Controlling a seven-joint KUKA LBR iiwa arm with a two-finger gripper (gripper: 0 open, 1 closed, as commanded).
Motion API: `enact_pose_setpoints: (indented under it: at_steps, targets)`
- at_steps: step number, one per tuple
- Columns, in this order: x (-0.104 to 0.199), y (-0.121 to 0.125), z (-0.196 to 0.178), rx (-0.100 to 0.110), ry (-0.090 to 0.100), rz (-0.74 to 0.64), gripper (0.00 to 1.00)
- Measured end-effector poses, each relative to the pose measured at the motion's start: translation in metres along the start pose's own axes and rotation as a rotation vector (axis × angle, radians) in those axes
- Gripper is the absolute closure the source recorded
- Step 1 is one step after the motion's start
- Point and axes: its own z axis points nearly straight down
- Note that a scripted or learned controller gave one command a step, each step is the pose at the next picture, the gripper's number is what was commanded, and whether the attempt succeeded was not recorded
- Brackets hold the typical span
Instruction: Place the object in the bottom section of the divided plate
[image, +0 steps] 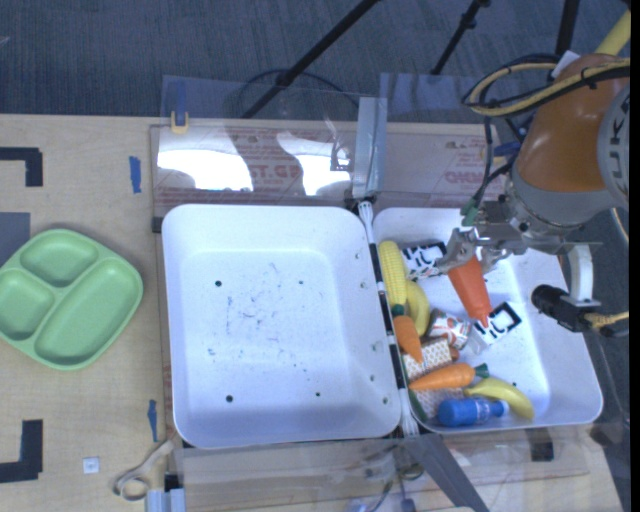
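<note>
The gripper (472, 250) clamps an orange carrot (470, 287) between its fingers, above the right bin (570, 385). Below lie corn (393, 274), bananas (505, 394), more carrots (441, 377) and a blue bottle (470, 411). The left bin (270, 320) sits beside it; the green divided plate (66, 297) rests far left on the bench (80, 160).

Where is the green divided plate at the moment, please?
The green divided plate lies on the wooden bench at the far left of the camera view, beside the left white bin and apart from the right white bin, which holds the toy food.
</note>
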Motion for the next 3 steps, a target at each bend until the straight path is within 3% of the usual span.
enact_pose_setpoints:
  at_steps: [1, 2, 3]
  targets:
    - [0.023, 0.009, 0.02, 0.001, -0.001, 0.402, 1.0]
    - [0.062, -0.054, 0.046, 0.007, 0.0, 0.633, 1.0]
    - [0.104, -0.055, 0.017, 0.001, 0.0, 0.481, 1.0]
